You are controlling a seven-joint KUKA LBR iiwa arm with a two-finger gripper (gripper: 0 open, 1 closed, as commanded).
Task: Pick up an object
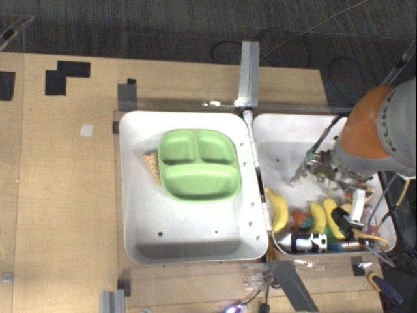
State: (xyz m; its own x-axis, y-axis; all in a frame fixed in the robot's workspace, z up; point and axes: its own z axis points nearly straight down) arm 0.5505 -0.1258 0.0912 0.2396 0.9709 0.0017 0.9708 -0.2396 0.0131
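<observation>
Across the middle of the frame, a pale wooden counter [58, 194] carries two shallow white bins side by side. Left of centre, the left bin [140, 230] holds a green divided plate [198, 163], its three compartments facing up, with a small tan, grainy object [152, 167] tucked against the plate's left edge. From the right edge of the frame the grey arm [397, 132], with its orange band [361, 135], reaches over the right bin [280, 139]. Its hand [319, 168] hangs above the bin's bare upper half, near the clutter but apart from it; whether its fingers are spread or closed cannot be told from this angle. Along the lower part of the right bin lie the objects for picking: a yellow banana [279, 210] at the left, two more yellow banana-like pieces [324, 215] beside a small red item [300, 218], and a dark cylinder [307, 242] along the bottom wall.
</observation>
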